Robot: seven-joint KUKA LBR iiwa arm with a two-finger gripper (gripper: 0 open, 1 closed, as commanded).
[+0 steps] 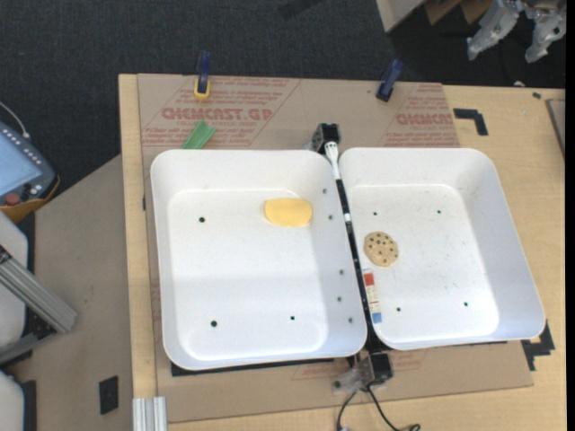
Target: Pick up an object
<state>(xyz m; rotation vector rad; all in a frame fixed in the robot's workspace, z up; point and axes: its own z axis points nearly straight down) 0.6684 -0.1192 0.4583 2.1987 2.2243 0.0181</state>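
Two white bins sit side by side on a cardboard sheet over the bench. The left bin holds a yellow oval lump in its upper middle, lying flat and well apart from the walls. The right bin holds a round cookie with dark specks near its left wall, and a small red, white and blue strip lies just below it, along the same wall. A black bar runs between the bins. A blue-and-yellow clamp and a blue clamp grip the sheet's far edge, with a green piece near the first. The gripper hangs at the top right, off the bench and well apart from both bins; how it stands is too small and blurred to tell.
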